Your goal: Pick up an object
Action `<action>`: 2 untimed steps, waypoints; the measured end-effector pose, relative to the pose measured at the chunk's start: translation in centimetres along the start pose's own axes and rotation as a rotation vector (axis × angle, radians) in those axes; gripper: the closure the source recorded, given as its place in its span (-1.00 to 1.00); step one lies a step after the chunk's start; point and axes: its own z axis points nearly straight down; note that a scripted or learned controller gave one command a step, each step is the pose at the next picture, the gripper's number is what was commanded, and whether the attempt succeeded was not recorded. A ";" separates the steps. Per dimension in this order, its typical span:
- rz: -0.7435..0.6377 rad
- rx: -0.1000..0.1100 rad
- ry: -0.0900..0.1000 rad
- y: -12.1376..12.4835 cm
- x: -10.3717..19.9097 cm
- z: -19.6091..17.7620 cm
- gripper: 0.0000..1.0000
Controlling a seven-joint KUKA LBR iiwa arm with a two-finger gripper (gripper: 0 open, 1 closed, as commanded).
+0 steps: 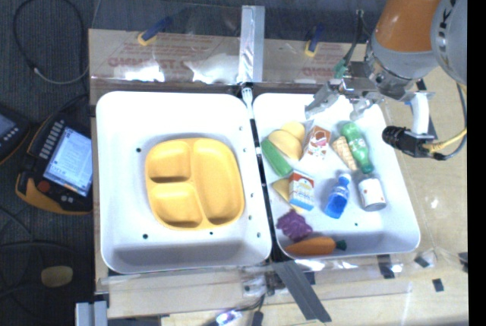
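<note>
Approach step | gripper (343, 99) hovers spread, empty, over right bin (402, 229)'s far edge | next: descend squarely onto green bottle (357, 144), then clamp

Two white bins sit side by side: the left bin (114, 165) holds one yellow divided tray (194, 181); the right bin (399, 222) holds one blue bottle (338, 196), one green bottle (357, 146), one carrot (310, 246), one purple grape bunch (293, 224), two small cartons (302, 190) and one small can (371, 194).
</note>
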 end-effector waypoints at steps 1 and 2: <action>-0.036 0.001 -0.003 1.1 -3.4 5.4 -1.00; -0.010 -0.006 -0.002 2.5 -5.9 16.5 -1.00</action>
